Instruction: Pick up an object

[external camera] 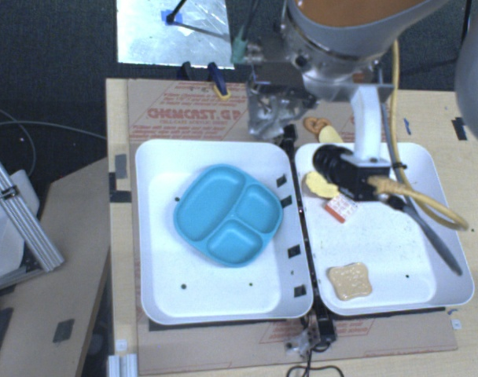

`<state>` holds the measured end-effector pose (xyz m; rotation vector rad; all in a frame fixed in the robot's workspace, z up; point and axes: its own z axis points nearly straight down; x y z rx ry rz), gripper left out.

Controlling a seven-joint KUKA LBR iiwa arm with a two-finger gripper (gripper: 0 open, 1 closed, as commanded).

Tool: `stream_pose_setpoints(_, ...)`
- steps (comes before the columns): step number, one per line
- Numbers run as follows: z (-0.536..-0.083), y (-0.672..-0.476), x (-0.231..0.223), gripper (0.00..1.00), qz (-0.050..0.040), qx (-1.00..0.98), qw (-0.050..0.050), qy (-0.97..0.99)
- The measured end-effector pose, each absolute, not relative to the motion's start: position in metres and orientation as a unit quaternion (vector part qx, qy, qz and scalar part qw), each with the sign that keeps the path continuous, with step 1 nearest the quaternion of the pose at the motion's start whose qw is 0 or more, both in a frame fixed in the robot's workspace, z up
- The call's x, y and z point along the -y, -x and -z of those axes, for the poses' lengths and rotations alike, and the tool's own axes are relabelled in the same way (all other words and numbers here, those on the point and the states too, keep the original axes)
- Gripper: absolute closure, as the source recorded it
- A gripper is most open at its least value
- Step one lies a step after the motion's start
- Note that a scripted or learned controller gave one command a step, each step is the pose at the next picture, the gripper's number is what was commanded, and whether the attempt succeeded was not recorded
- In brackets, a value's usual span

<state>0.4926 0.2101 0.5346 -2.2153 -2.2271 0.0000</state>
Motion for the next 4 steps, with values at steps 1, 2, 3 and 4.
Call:
stream_pose_setpoints(1, -0.484, -0.486, -0.151, 1.0, -0.0003, 0.707, 0.0, 0.707)
stream_pose_setpoints(2, -0.496, -0.487, -0.153, 1.0, 0.0023, 0.709, -0.001, 0.705)
stream_pose_setpoints(3, -0.507, -0.488, -0.153, 1.0, 0.0036, 0.711, -0.001, 0.703)
stream_pose_setpoints(4, -0.44, -0.486, -0.117, 1.0, -0.0014, 0.706, 0.001, 0.708)
